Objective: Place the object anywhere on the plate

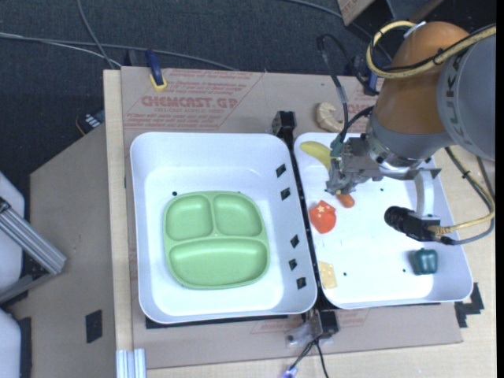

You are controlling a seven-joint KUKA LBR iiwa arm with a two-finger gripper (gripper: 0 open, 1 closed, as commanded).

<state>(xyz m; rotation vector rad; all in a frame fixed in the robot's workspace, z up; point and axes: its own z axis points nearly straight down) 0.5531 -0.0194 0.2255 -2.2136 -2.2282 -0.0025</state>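
Two white bins [150, 211] sat side by side, the plate [215, 239] left of the gripper [340, 186], whose finger state I cannot tell, tomato [323, 216] just below it.

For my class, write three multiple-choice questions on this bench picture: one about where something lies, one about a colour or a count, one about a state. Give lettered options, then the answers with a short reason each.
1. Where does the green plate lie?
A. In the left bin
B. In the right bin
C. On the floor

2. How many compartments does the plate have?
A. Two
B. Three
C. Five

3. What is on the plate?
A. The tomato
B. The banana
C. Nothing

Answers: 1 A, the plate sits inside the left bin's walls. 2 B, two small sections above one wide one. 3 C, the tomato and banana both lie in the right bin, near the pincer.
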